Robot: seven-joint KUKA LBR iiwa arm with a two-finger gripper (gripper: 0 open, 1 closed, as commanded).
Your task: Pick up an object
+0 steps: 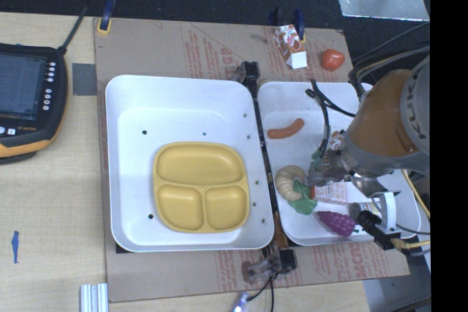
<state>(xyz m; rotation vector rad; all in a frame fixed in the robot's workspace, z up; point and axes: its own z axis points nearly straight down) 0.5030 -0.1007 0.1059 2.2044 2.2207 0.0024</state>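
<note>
On your counter [51,230] you have two white bins side by side on a sheet of cardboard. Your left bin [131,106] holds a yellow divided plate [201,186], lying flat toward its near side. Your right bin [292,95] holds the small things: a sausage [285,129] lying alone toward the far side, a tan bun-shaped piece [287,178] close to the bin's left wall, a green piece [303,199] touching the bun, a flat white and red packet [334,191] just right of the green piece, and a purple bunch of grapes [335,223] near the front edge.

Your arm [384,120] comes in from the right and hangs over the right bin, its orange band covering much of the bin's right half. The claw [319,170] sits low, just beside the bun and the green piece, above the packet. You cannot tell from this angle whether it is released or clenched, and nothing can be seen between its tips.

Beyond the bins, a small carton [290,45] and a red tomato [332,59] lie on the cardboard. A tablet with an orange rim [29,99] rests at the counter's left.
</note>
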